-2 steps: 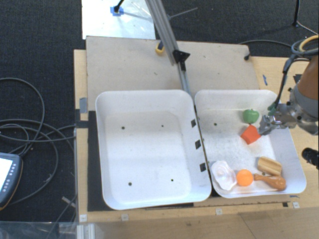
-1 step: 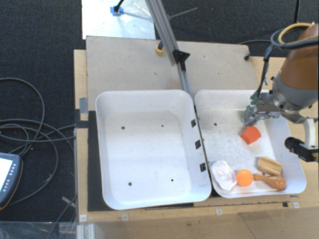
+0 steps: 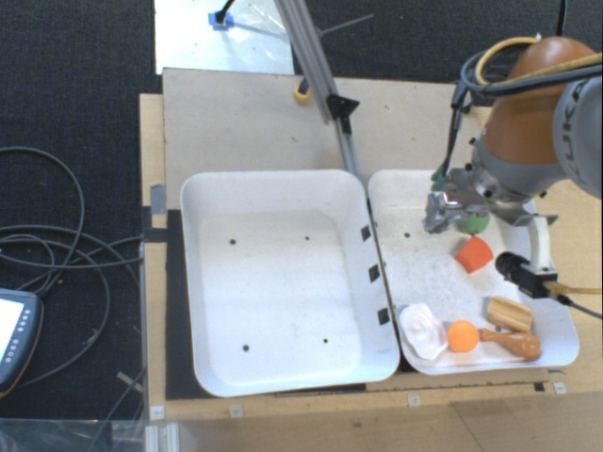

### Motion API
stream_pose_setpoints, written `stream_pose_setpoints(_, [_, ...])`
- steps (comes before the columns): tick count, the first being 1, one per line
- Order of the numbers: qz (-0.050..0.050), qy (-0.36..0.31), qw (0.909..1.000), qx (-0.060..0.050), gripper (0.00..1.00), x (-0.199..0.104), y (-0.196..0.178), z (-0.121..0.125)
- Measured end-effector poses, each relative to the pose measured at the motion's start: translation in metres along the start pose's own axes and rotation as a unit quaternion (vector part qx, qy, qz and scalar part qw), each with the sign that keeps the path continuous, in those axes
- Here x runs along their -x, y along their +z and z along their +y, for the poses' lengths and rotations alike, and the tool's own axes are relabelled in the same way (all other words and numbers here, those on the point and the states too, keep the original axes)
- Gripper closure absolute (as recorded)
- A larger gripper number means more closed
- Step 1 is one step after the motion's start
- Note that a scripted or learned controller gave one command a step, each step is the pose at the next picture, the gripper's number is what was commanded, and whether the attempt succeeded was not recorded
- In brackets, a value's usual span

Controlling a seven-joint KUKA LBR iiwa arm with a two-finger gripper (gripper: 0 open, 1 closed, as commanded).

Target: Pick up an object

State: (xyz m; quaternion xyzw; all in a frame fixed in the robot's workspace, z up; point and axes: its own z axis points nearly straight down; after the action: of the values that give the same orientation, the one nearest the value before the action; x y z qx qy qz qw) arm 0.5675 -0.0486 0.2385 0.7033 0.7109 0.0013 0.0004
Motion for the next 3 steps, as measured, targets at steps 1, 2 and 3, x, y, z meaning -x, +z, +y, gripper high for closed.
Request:
stream_pose_setpoints(1, [0.0,0.0,1.0,0.0,1.0,-0.051,0.011,0.024])
stream_pose_setpoints(2, [0.001,0.0,1.0,0.001,1.0,-0.095,0.011,0.056])
stream_pose_setpoints(3, [0.001,0.0,1.0,0.001,1.0,-0.138,0.004,0.082])
